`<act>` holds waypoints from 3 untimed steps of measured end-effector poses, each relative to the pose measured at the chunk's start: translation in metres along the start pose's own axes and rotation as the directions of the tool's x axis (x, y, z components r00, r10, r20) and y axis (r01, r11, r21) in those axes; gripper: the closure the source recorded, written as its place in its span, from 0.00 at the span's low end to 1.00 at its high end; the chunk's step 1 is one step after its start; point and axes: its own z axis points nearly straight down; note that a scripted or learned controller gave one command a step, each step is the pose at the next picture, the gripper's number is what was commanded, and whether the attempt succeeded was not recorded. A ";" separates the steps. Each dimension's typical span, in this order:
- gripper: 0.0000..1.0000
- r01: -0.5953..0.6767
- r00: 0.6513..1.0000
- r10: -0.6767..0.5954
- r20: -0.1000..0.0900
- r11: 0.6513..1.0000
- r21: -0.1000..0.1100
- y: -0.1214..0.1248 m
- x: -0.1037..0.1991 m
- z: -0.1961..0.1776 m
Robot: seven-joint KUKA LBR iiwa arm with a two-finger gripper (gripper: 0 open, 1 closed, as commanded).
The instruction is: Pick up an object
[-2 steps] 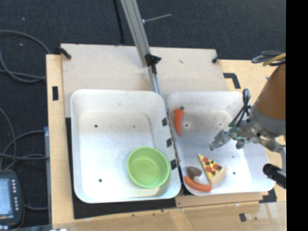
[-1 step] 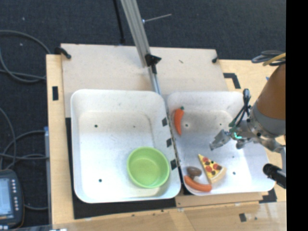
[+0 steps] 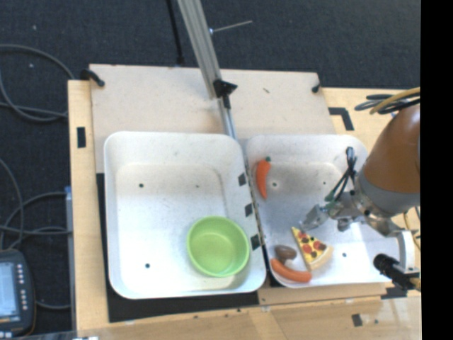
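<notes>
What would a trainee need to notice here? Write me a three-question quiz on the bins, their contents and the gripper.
1. True or false: the green bowl lies in the left bin.
2. Which item lies nearest the gripper? A) carrot B) pizza slice C) green bowl
3. Fill in: the sausage lies along the near edge of the ____ bin.

Key:
1. True.
2. B; the gripper is just above the pizza slice in the right bin, with nothing seen between its fingers.
3. Right; it lies beside a small brown item.
</notes>
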 end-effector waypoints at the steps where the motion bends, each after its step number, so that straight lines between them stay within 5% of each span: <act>1: 0.00 0.000 1.000 0.000 0.000 1.000 0.000 0.002 0.000 0.043; 2: 0.00 -0.001 1.000 0.001 0.001 1.000 -0.002 0.002 -0.002 0.078; 3: 1.00 -0.005 1.000 0.005 -0.001 1.000 -0.008 0.004 -0.002 0.066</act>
